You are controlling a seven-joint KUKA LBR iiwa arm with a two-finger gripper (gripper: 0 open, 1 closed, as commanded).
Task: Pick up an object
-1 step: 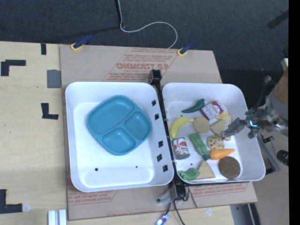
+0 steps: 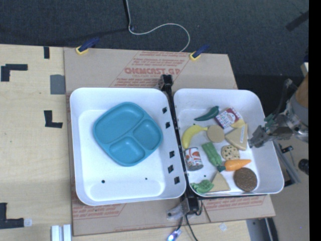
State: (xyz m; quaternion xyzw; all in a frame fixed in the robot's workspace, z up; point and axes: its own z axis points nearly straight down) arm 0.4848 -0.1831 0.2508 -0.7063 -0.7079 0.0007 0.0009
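The right bin holds several toy foods: a yellow banana, a dark green pepper, a red-labelled packet, a tan wedge, a cookie, a green cucumber, a small can, a carrot, a brown round patty and a leafy green piece. My gripper hangs at the bin's right rim, just right of the tan wedge, with nothing seen between its fingers.
The left bin holds a blue divided plate. Both bins rest on a cardboard sheet clipped at its far edge. A white cable loops behind. The arm enters from the right.
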